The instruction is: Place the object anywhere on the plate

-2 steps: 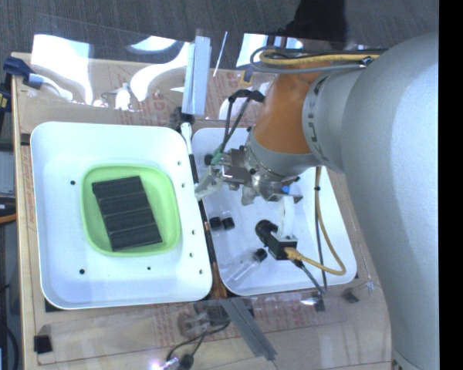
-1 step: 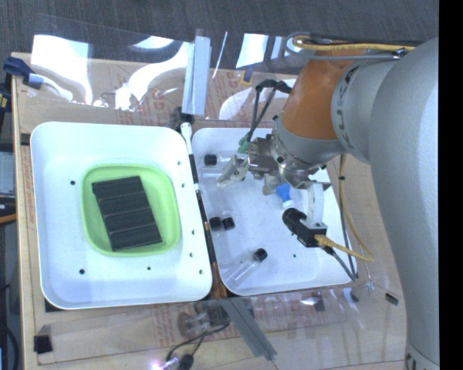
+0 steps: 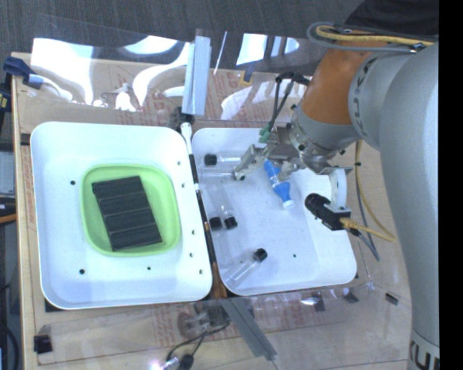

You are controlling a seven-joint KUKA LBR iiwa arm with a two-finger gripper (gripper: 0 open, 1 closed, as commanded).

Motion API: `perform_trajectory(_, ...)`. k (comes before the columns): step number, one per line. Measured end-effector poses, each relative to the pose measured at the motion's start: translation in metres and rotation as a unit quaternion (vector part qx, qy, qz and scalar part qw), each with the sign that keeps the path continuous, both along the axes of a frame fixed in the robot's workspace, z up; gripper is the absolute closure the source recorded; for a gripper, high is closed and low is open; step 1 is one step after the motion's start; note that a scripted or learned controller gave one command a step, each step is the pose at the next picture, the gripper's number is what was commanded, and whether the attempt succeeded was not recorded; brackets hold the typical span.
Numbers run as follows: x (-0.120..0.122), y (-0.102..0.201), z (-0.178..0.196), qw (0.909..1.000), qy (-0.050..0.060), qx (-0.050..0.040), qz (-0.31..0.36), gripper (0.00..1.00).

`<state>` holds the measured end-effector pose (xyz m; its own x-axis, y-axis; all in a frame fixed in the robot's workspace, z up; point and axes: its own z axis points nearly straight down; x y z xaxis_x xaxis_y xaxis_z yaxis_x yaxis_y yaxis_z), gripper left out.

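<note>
- Arm (image 3: pixel 370 91) reaches from the right, wrist bent over the right bin (image 3: pixel 332 264).
- Jaws' state cannot be told; blue tube (image 3: pixel 278 180) lies just beneath the gripper (image 3: pixel 272 160).

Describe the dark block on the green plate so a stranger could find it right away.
Look at the left white bin. A light green plate lies in its middle, and on it the dark block. It is flat, ribbed, black, and far larger than the small black bits in the other bin.
</note>
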<state>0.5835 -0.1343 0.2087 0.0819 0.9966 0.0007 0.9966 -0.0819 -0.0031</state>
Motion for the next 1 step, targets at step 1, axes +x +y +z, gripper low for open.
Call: perform_trajectory(1,0.0170,-0.0743,0.0153,0.9997,-0.001,0.0001,-0.025,0.00)
